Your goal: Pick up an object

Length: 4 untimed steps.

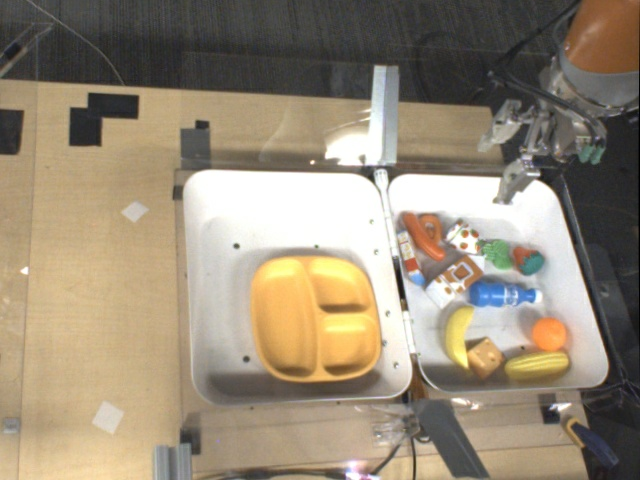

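Note:
My gripper (505, 156) hangs above the far edge of the right bin (585, 268), near its back right corner. Its two fingers stand apart, open, with nothing between them. Below it, in the bin, lie a red-orange toy (425, 230), a green broccoli piece (497, 253), a blue bottle (500, 294), a banana (458, 335), an orange (548, 334), a wooden cube (485, 358) and a yellow corn cob (537, 365). All of them sit apart from the gripper.
The left bin (215, 268) holds a yellow divided plate (315, 316). A grey upright post (385, 108) stands behind the wall between the bins. Small cartons (455, 278) lie near the middle of the right bin.

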Available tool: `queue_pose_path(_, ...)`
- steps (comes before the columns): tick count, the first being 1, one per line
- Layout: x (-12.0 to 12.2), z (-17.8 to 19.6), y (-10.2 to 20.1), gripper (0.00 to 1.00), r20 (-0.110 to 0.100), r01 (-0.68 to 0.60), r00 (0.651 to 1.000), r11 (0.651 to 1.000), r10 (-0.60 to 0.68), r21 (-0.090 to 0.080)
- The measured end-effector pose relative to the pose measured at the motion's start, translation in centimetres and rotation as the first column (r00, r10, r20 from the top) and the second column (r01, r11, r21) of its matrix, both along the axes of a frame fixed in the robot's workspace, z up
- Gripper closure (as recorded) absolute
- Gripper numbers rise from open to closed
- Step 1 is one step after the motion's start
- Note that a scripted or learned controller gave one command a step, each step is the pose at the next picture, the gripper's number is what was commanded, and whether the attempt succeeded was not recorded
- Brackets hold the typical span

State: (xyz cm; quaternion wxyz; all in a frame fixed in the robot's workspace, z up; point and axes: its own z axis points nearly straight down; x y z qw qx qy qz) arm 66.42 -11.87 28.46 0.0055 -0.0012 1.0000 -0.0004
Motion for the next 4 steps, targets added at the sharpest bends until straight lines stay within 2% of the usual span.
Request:
queue_pose_path(1, -0.9, -14.7, -6.1, 0.0, -0.012, 0.063, 0.998, 0.998, -0.063, 0.002)
queue_pose_path(2, -1.0, -19.4, -8.7, 0.0, -0.002, -0.049, 0.999, 0.999, 0.049, -0.001)
queue_pose_path(3, -0.5, -17.8, -8.6, 1.0, 0.013, -0.054, 0.998, 0.999, 0.054, -0.005)
queue_pose_path(4, -0.5, -17.8, -8.5, 0.0, 0.012, -0.054, 0.998, 0.999, 0.054, -0.005)
